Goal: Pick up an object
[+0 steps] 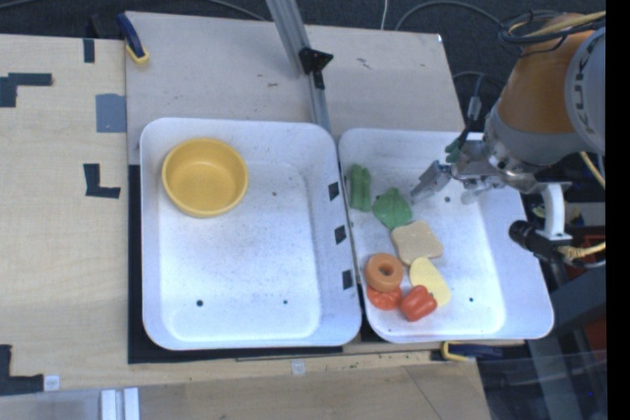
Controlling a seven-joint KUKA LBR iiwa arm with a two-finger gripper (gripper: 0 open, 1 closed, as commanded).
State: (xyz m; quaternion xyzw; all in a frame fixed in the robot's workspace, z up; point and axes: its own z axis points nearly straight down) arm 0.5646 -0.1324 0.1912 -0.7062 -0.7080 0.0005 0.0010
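Toys in the right bin (492, 305) look light and stiff to me. Nearest is the red pepper (417, 302), then the donut (383, 270) and the bread slice (416, 240), whose long axis runs left-right; I would pinch its short sides. Farther, the gripper (450, 185) hangs open, rather wide, holding nothing

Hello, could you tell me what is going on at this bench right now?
A KUKA arm reaches in from the right over the right bin, its gripper open and holding nothing. Just left of it in that bin lie two green pieces, a bread slice, a donut, a yellow piece and a red pepper. The left bin holds a yellow bowl. Nothing has been picked up yet.
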